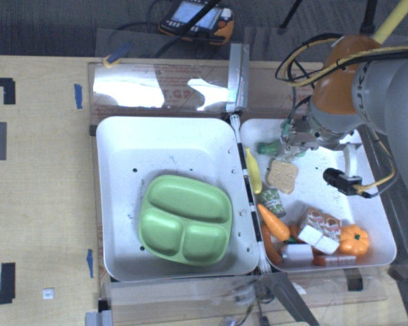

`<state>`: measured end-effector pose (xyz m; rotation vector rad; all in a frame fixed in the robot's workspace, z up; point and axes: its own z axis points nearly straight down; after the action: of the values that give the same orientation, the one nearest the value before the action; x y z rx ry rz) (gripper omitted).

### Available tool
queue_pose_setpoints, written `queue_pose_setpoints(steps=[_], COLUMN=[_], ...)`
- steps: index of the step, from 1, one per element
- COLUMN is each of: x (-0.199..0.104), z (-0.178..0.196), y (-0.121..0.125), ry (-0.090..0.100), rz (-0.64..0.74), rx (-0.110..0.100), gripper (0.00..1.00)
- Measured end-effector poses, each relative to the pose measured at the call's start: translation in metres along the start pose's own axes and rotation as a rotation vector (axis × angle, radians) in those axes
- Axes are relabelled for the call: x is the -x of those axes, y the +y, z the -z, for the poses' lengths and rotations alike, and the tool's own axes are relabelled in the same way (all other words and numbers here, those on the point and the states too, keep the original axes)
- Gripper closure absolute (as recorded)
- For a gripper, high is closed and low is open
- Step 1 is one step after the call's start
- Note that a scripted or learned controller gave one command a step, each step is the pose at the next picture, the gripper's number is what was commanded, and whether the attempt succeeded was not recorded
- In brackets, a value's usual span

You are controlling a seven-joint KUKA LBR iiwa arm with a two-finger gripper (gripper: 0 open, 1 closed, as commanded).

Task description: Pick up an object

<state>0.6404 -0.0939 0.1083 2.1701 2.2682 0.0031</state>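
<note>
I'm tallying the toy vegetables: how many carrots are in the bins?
1: the carrot lies in the right bin, near its left wall, by the other toys at the front. More may be hidden in that pile.

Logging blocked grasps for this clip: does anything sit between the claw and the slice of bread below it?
Nothing visible does. The claw hangs at the top of the right bin, directly above the slice of bread. A small green piece lies beside the claw on the camera's left, off that path.
</note>
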Motion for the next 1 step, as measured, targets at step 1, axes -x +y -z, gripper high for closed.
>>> queue_pose_setpoints(steps=[1], x=[0.0000], z=[-0.0001], y=[-0.0001], ry=[0.000], rz=[0.000], rx=[0.000], gripper=[0.00])
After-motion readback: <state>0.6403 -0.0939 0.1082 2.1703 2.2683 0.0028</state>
